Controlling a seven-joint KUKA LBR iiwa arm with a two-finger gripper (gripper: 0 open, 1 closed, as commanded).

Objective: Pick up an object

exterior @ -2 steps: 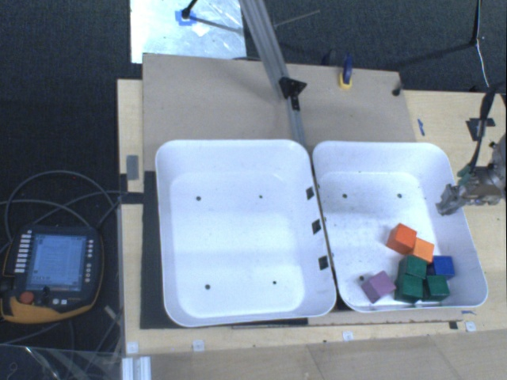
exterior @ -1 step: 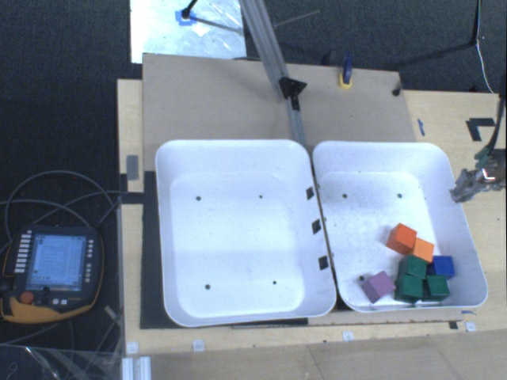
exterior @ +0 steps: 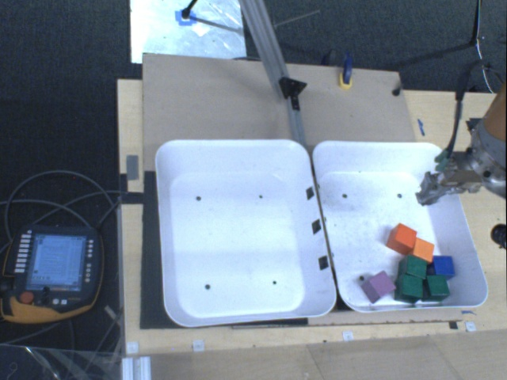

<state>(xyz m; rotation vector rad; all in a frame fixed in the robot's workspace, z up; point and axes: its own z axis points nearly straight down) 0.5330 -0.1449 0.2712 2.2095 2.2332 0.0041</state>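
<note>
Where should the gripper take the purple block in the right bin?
Probably the purple block, from straight above, closing on its two long side faces. It lies apart at the cluster's left, with bare bin floor beside it, and only the green blocks close on its right. The gripper is up near the right bin's far-right wall.

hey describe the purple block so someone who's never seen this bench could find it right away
Start at the right bin of the two white bins and go to its near right corner, where a cluster of coloured blocks lies. The purple block is at the left end of that cluster, next to the green blocks. It is the only purple one.
</note>
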